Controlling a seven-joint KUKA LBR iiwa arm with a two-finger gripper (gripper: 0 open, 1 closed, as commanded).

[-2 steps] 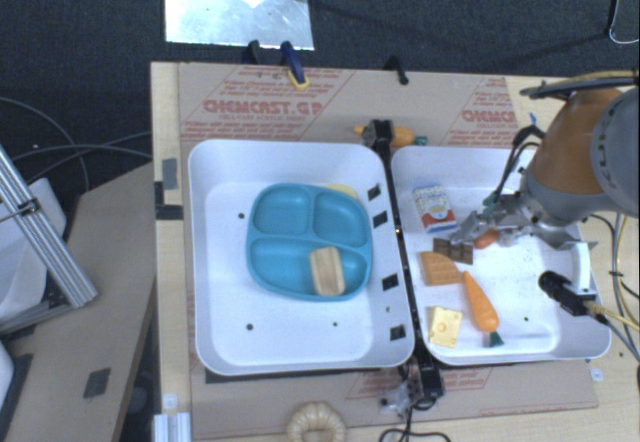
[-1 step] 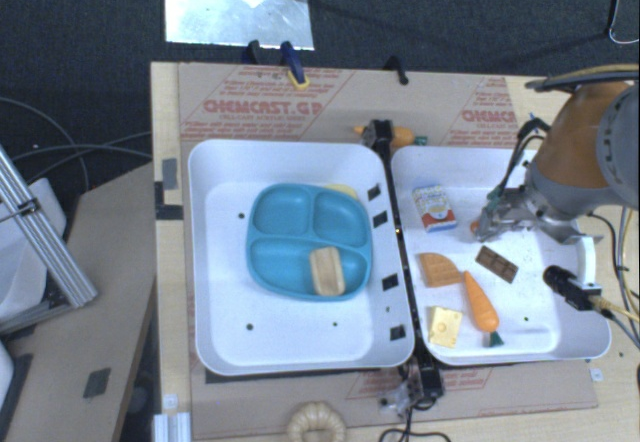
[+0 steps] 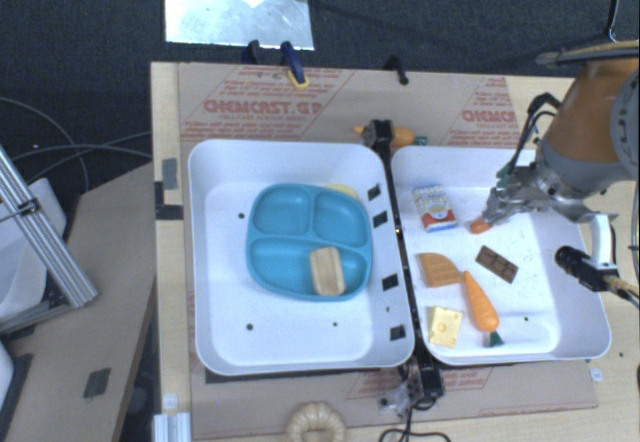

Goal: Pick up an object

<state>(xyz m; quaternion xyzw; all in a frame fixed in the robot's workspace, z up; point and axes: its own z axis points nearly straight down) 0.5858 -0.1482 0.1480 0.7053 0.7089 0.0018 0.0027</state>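
Hovering low near the far edge of the right shallow white bin (image 3: 575, 330), the hand (image 3: 497, 210) touches a small orange-red piece (image 3: 480, 226); whether it grips is unclear.

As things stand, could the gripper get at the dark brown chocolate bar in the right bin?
Probably yes. The dark brown chocolate bar lies flat on bare floor of the right white bin, apart from the orange carrot, with the gripper just above and nothing between.

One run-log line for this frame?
gripper: low in right bin | at small orange piece | grasp: unconfirmed | carrot: untouched
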